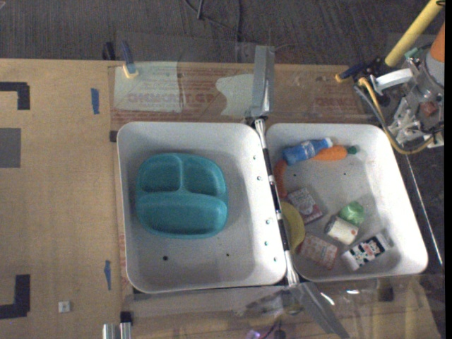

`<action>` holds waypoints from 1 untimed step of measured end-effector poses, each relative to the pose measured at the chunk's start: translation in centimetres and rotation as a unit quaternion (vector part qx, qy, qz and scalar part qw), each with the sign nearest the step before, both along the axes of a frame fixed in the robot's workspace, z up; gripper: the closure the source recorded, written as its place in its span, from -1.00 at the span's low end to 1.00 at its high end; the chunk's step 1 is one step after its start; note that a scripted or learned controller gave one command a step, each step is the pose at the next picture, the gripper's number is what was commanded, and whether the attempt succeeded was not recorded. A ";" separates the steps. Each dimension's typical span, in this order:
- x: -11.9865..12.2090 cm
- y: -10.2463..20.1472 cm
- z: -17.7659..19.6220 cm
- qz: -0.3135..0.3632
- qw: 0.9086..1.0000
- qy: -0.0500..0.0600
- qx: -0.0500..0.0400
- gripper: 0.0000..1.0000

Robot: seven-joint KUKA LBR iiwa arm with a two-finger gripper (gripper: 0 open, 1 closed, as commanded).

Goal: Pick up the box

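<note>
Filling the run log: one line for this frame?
gripper: above right bin's far right corner | box: in right bin, untouched | teal tray: left bin

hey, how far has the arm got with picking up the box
Nothing looks done yet. The small white box with black print lies on the floor of the right white bin, at its near right corner, among the other items. The gripper is up beyond the bin's far right corner, apart from everything in it. Left to do: reach in, close on the box and lift it.
</note>
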State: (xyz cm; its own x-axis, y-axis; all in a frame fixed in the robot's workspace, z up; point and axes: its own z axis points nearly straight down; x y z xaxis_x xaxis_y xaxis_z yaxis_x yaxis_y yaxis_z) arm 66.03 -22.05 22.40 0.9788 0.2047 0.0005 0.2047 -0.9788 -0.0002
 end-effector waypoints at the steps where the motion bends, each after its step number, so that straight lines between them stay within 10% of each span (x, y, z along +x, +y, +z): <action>1: 0.2 0.4 1.1 0.004 1.000 0.000 0.000 1.00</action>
State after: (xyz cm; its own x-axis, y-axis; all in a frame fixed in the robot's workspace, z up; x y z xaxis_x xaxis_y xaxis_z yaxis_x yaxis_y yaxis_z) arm 66.21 -21.68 23.46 0.9773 0.2118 0.0005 0.2118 -0.9773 -0.0002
